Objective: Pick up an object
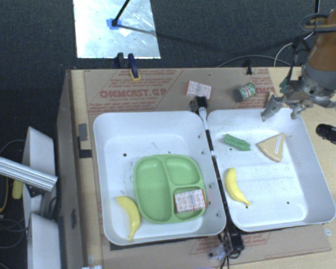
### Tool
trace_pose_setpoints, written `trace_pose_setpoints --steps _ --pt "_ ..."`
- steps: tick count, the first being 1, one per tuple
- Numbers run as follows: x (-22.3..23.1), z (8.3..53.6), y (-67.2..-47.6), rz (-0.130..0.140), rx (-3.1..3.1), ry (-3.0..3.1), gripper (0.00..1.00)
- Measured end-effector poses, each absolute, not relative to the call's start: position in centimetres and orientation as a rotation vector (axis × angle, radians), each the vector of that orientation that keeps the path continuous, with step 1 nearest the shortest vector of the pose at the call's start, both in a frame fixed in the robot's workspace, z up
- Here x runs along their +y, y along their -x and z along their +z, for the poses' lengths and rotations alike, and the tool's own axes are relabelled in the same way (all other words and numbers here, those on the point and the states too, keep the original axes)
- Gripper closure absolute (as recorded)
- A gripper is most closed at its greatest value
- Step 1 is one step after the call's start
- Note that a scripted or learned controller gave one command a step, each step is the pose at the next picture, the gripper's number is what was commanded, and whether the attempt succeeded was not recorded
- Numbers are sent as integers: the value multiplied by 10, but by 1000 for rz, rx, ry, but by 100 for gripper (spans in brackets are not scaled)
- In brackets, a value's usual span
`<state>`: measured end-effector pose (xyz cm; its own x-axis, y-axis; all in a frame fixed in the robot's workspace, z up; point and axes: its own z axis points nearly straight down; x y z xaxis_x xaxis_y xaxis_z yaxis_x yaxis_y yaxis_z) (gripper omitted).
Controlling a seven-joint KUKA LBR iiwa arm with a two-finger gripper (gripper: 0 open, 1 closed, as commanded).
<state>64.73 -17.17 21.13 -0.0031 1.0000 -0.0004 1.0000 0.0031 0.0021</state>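
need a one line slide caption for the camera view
Gripper open above the right bin's far edge, near a sandwich wedge, green pod and banana.

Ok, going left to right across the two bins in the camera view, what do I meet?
Left banana → green plate → patterned packet on the plate → right banana → green bean-like piece → sandwich wedge → gripper over the far right corner.

In the right bin, right of the frame's centre, lie three things: a green pod-like piece [236, 142] toward the upper left, lying at a slant; a tan sandwich wedge [272, 147] just to its right; and a yellow banana [235, 186] lower down, near the left wall.
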Motion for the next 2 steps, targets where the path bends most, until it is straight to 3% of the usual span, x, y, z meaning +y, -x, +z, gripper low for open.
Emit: trace_pose_setpoints --steps 1,2 --pt "-207 109 -620 -3 2223 -2221 0" --pt "-207 157 -617 3 2219 -2217 0"
